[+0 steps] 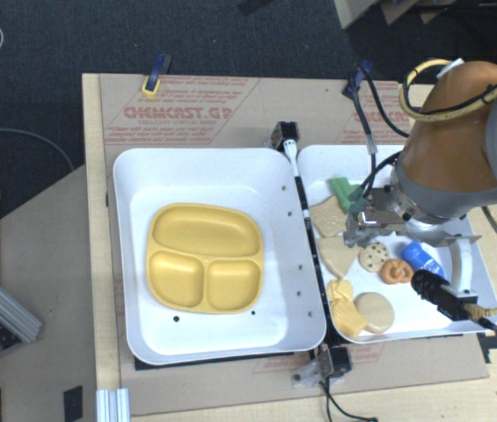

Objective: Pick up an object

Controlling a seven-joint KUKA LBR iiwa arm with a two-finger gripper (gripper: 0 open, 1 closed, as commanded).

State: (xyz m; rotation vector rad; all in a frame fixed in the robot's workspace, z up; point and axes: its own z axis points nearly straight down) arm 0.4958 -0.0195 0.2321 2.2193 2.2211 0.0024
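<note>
Over the right bin (486, 275), the arm (459, 139) hangs low, its gripper (364, 222) down among the toy food near the bin's left wall; how its jaws stand I cannot tell. Largest is the yellow divided tray (204, 256) in the left bin (134, 192). Smaller pieces crowd beside the gripper: round biscuit (374, 310), brown pretzel (395, 272), dotted cracker (373, 256), so a clean grasp probably needs one piece singled out.
</note>
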